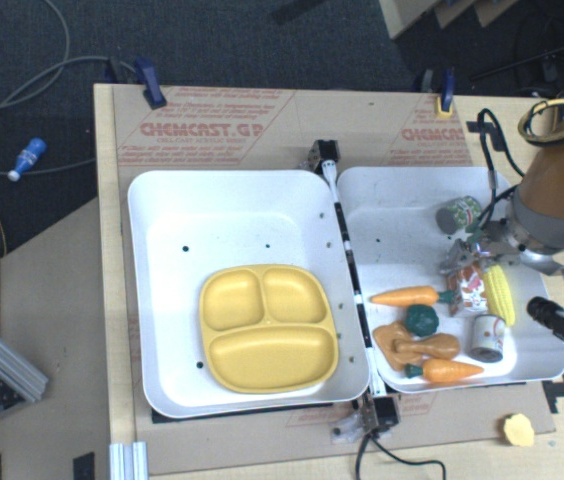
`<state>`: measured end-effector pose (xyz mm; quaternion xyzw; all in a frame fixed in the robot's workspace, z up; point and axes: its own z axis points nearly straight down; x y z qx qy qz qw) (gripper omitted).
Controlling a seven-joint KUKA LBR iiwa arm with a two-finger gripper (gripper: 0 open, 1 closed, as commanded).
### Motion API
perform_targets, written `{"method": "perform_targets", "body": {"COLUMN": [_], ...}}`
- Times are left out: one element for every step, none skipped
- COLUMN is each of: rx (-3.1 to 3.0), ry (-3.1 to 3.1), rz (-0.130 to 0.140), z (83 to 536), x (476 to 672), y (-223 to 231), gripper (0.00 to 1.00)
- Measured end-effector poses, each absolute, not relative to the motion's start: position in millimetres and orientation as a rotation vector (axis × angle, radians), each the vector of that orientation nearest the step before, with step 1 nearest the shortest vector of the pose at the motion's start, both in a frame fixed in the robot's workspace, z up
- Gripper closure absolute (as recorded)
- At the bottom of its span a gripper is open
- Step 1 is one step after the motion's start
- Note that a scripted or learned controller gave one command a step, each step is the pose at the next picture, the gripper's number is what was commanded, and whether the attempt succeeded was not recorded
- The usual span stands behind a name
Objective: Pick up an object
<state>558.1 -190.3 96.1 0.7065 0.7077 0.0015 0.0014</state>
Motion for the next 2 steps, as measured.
{"method": "perform_targets", "body": {"rx": [2.211,2.207], "ry": [2.225,2.226], "rz": [0.005,0.015], "z": [85.2,191.9], "x": [604.7,596.1], "y": [-132.5,-61.4], "gripper": [1.00,1.00]}}
